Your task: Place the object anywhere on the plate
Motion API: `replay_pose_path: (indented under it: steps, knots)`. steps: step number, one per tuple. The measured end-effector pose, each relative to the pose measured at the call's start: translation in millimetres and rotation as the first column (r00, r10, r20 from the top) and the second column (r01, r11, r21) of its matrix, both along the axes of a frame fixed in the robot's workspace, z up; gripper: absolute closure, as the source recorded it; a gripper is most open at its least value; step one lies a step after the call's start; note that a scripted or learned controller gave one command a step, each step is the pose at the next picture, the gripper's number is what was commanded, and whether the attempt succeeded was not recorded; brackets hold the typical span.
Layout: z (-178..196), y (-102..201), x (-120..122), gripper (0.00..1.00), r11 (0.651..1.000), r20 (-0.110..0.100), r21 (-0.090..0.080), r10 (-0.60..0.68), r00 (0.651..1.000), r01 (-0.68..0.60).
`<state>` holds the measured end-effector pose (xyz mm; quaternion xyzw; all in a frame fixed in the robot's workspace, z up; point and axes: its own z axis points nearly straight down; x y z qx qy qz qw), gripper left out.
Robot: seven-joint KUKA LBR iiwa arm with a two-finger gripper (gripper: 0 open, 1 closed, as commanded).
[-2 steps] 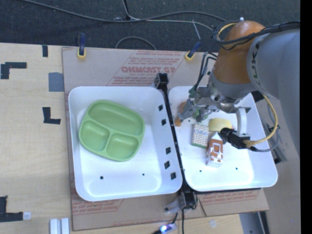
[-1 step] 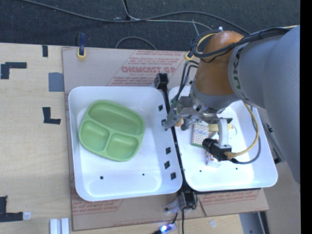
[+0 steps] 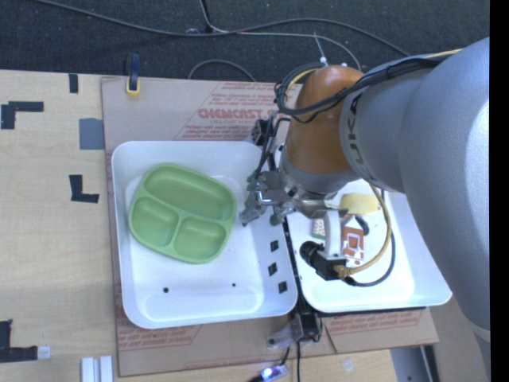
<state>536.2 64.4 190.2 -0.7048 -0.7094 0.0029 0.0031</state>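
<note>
In the left white bin lies the green three-compartment plastic plate, its long axis running from upper left to lower right. In the right white bin, a pale yellow object and an orange-and-white packet sit under the grey arm. The gripper hangs over the bins' shared edge, just beside the plate.
</note>
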Motion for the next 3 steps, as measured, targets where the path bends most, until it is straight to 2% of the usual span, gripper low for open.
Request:
replay_pose_path:
  steps: [1,2,3]
  knots:
    - [1.4,43.1,-23.9,1.0,1.0,0.0,-0.001,-0.001,1.0,0.001]
    - [25.7,90.7,-45.7,1.0,1.0,0.004,0.0,0.002,1.0,-0.002]
    - [24.6,87.5,-45.0,0.0,1.0,0.002,-0.002,-0.003,1.0,0.003]
